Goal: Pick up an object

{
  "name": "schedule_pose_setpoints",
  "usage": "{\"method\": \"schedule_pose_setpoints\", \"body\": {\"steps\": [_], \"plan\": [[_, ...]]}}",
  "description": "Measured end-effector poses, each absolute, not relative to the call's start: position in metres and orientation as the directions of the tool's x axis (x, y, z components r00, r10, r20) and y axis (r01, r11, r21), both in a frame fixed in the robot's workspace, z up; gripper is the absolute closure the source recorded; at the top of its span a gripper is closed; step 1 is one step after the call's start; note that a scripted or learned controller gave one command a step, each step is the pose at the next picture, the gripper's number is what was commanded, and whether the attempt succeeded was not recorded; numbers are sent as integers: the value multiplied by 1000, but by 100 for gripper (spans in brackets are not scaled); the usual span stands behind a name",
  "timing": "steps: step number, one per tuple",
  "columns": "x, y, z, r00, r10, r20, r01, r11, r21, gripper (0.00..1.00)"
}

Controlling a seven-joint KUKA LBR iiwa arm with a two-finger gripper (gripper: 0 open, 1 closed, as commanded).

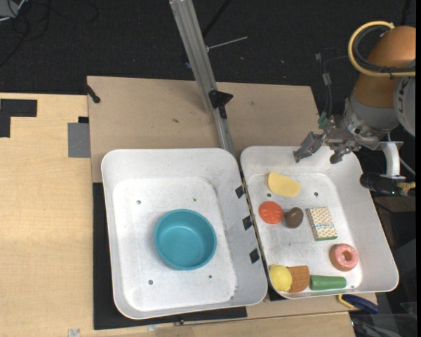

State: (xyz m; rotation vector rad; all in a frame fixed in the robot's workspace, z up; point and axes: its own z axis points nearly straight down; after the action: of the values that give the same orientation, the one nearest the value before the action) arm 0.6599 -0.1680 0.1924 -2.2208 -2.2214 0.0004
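The right bin (351, 170) holds several small objects: a yellow piece (284, 184), a red ball (271, 212), a brown ball (293, 217), a patterned block (322, 223), a pink donut (344, 257), a yellow lemon (281, 278), an orange-brown block (299, 278) and a green piece (328, 282). My gripper (321, 150) hangs over the bin's far rim, above and to the right of the yellow piece. It is open, its fingers spread, with nothing between them.
The left bin (126, 181) holds a teal bowl (186, 239). A slanted metal rail (200, 62) runs down to the gap between the bins. The arm's orange band (382, 48) rises at the upper right.
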Motion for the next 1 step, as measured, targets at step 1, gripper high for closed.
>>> {"method": "schedule_pose_setpoints", "body": {"steps": [1], "plan": [[662,-167,149,-1,1000,1,1000,1,-4,0]]}}
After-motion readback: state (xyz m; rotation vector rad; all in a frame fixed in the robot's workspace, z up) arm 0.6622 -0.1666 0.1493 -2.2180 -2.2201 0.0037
